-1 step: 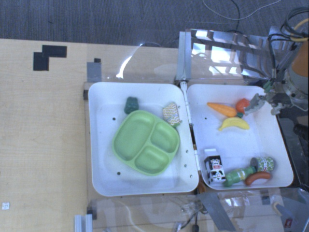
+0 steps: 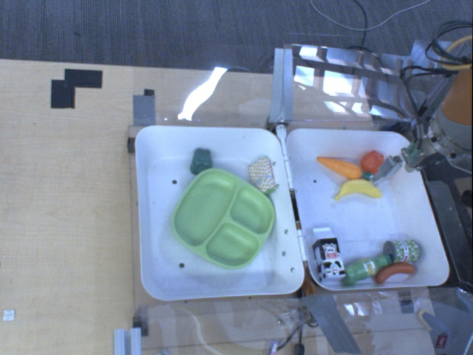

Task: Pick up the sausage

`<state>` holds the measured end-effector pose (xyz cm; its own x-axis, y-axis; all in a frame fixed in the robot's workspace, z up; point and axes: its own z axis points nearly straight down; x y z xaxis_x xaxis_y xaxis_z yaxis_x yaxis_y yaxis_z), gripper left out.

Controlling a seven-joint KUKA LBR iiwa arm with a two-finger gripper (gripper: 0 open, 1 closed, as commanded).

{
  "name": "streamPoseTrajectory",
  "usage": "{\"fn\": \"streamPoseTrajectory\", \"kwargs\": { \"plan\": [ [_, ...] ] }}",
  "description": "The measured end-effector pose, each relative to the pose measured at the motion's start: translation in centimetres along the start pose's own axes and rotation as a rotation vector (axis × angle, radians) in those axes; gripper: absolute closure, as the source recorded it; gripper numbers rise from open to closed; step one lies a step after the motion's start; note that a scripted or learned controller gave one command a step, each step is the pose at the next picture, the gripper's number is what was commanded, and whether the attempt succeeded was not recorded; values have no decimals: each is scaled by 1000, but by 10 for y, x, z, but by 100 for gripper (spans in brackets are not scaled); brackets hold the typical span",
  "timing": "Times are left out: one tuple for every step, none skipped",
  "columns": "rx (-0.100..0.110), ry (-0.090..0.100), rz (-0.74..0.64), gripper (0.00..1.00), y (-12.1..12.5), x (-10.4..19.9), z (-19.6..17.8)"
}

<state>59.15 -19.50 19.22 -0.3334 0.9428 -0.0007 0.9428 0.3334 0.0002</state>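
The sausage [image 2: 395,273], reddish-brown and curved, lies in the near right corner of the right bin [image 2: 432,220], touching the green bottle [image 2: 367,267] that lies along the bin's near edge.

The bench [image 2: 66,220] is pale wood with black marker shapes [image 2: 74,87] near its far left; beyond its far edge runs dark grey carpet [image 2: 185,13] with a thin cable [image 2: 355,9] looping over it. Two shallow white bins sit side by side. The left bin [image 2: 151,213] carries a green divided plate [image 2: 225,217] at its middle, a dark green lump [image 2: 201,160] just beyond the plate, and a speckled pale object [image 2: 261,174] against the plate's far right edge. A clear glossy panel [image 2: 347,80] stands beyond the far edge of the right bin.

The arm enters from the right, and its gripper [image 2: 389,167] hangs low over the far right part of the right bin, well apart from the sausage. Whether its fingers are apart or together cannot be told. Just beside it sit a red tomato-like ball [image 2: 372,160], an orange carrot [image 2: 339,166] and a yellow banana [image 2: 358,190]. Along the near edge are a small black-and-white carton [image 2: 328,258] and a round patterned can [image 2: 405,251].
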Motion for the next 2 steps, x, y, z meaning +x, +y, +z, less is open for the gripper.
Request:
{"fn": "streamPoseTrajectory", "kwargs": {
  "plan": [
    [4,5,-60,0,65,-27,108],
    [5,3,-64,100,66,-28,95]
  ]
}}
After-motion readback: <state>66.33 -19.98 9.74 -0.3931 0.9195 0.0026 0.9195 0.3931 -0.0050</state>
